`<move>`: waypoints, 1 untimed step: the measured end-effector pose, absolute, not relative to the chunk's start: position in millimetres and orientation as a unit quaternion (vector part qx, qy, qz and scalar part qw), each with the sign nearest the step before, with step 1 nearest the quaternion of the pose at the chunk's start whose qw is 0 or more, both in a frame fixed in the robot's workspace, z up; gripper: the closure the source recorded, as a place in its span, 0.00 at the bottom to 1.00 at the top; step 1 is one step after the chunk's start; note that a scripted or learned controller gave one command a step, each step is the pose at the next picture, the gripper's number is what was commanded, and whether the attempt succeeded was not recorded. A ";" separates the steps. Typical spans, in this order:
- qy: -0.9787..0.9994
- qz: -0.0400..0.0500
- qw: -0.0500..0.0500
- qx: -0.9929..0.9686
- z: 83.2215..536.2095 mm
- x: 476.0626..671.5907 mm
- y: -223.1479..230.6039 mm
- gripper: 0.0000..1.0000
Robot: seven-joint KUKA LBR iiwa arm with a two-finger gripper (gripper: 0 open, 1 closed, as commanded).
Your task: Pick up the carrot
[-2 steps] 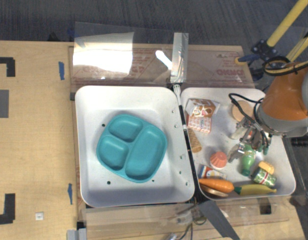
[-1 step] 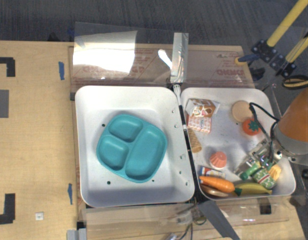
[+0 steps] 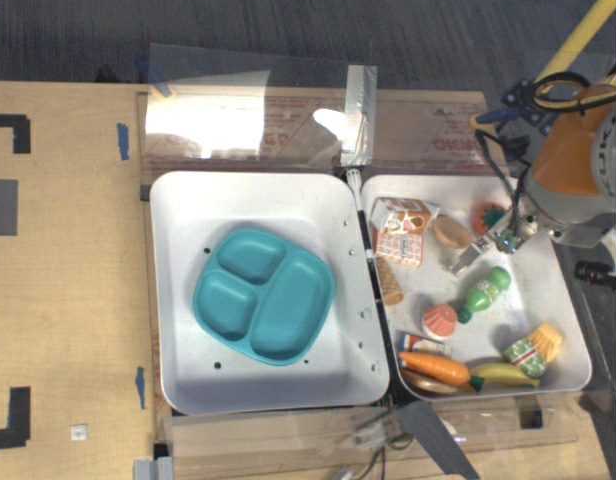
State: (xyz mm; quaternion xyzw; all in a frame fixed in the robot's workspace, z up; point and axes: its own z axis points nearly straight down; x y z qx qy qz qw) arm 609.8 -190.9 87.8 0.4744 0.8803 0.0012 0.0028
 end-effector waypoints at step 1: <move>0.825 0.000 0.002 0.565 147.3 567.7 -203.8 0.00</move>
